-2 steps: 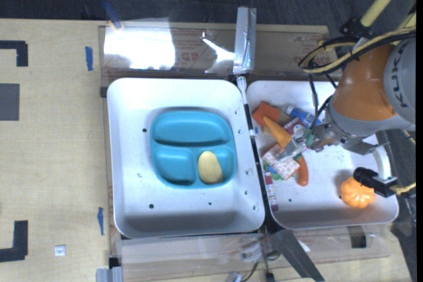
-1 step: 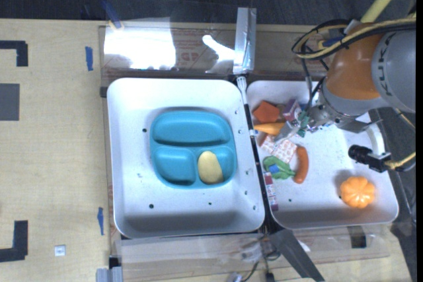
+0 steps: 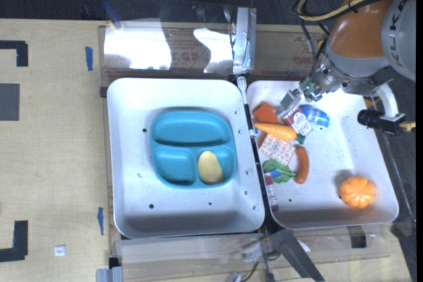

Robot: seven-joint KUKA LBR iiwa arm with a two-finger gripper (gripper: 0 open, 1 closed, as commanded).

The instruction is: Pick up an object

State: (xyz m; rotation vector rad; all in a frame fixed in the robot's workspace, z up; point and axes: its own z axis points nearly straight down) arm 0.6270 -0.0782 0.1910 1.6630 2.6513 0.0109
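My gripper (image 3: 292,102) hangs low over the back left of the right bin (image 3: 347,145), right above a heap of toy food. In the heap lie an orange carrot (image 3: 276,131), a red-orange piece (image 3: 264,111), a blue and white packet (image 3: 312,119), a patterned white packet (image 3: 277,152), a reddish sausage (image 3: 302,165) and a green piece (image 3: 279,172). A small orange pumpkin (image 3: 357,191) sits alone at the bin's front right. The gripper's body hides what is directly under it.
The left bin (image 3: 125,162) holds a blue divided tray (image 3: 192,135) with a yellow oval item (image 3: 210,167) in its front right compartment. A shiny clear sheet (image 3: 172,46) stands behind the bins. The ridge between the bins (image 3: 250,142) runs just left of the heap.
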